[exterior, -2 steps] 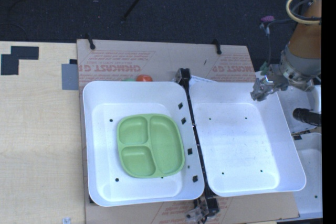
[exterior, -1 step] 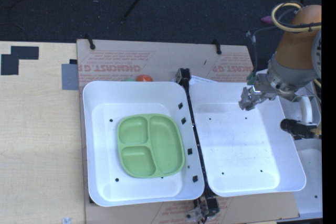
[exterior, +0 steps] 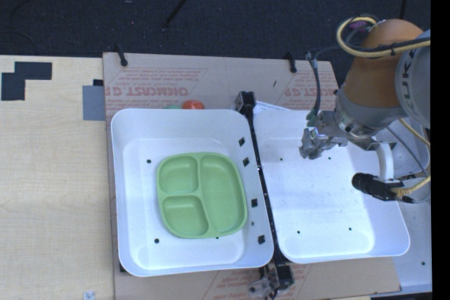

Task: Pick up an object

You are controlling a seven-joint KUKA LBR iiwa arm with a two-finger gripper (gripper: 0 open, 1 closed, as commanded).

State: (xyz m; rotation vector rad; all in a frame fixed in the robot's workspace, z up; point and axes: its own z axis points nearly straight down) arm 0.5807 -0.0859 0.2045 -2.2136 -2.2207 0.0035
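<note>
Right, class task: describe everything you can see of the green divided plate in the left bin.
The green divided plate is pale green, looks like smooth plastic, and has a rounded-rectangle outline with a raised rim. Ridges split it into three compartments: two smaller ones on the left, one long one on the right. It lies flat, slightly turned, near the middle of the left bin, resting on its floor. Nothing shows in the compartments, and nothing else touches it.
</note>
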